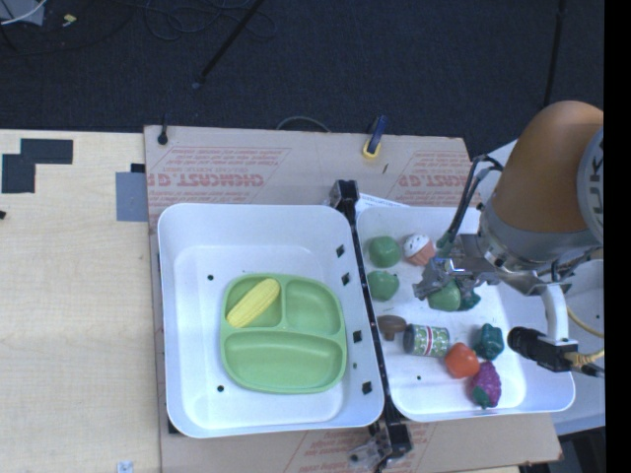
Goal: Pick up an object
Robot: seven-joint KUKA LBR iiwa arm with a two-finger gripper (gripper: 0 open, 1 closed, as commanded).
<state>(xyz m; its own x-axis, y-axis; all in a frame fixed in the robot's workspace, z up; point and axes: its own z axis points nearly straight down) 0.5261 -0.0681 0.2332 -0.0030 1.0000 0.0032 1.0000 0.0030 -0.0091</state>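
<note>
My gripper (449, 282) hangs over the middle of the right bin (537, 397), reaching in from the right. Directly under it lies a green object (447, 301), partly hidden by the gripper, and whether it is gripped is unclear. Around it in the same bin lie two green round pieces (385, 251) (382, 285), a white and orange piece (419, 248), a brown piece (391, 326), a small jar with a green label (426, 340), a dark teal piece (487, 341), an orange-red piece (460, 361) and a purple piece (485, 385).
The left bin (187, 264) holds a green divided plate (284, 358) with a yellow corn cob (252, 302) in its upper left compartment. A black divider (360, 304) runs between the bins. The arm's orange band (557, 166) looms over the right bin's far right side.
</note>
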